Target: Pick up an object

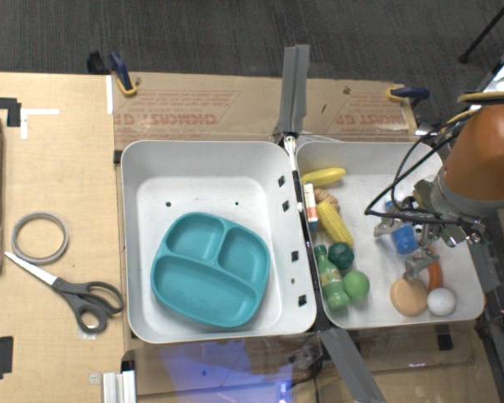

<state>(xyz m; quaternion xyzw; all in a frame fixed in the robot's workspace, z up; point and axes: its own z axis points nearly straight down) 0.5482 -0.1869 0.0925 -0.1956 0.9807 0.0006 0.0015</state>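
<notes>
The right bin [370,162] holds several toy foods. A yellow banana [325,175] and a corn cob [330,218] lie along its left wall. Below them are a dark green ball [341,254], a green bottle [328,276] and a light green fruit [356,285]. At the bin's lower right corner a tan egg-shaped piece [409,297], a white ball [441,301] and a small orange-red piece [435,273] sit close together. My gripper [418,257] hangs low over this corner, right beside a small blue object [401,240] and just above the tan piece. The wrist and cables hide part of the gripper.
The left bin [143,175] carries a teal divided plate [210,267]. On the bench to the left lie grey-handled scissors [76,292] and a tape roll [39,236]. A grey bar [294,86] stands behind the divider between the bins.
</notes>
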